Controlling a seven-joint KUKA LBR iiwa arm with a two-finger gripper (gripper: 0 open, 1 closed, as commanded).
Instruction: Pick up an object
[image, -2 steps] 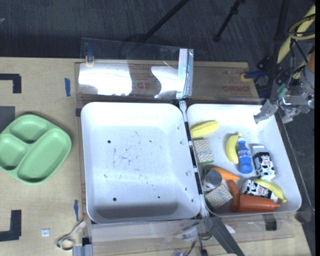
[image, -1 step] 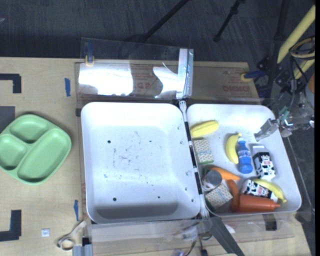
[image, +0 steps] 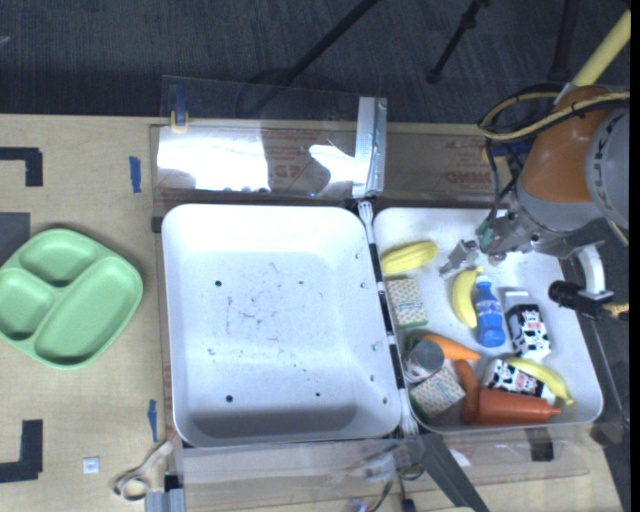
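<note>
On your left, a green divided plate (image: 66, 297) sits on the desk (image: 80, 180). Next comes the left bin (image: 275, 320). The right bin (image: 590, 400) holds a corn cob (image: 408, 257), banana (image: 462, 298), blue bottle (image: 489, 314) and carrot (image: 510, 405). The hand (image: 462, 257) hovers just above the banana; you cannot tell its finger state.
</note>
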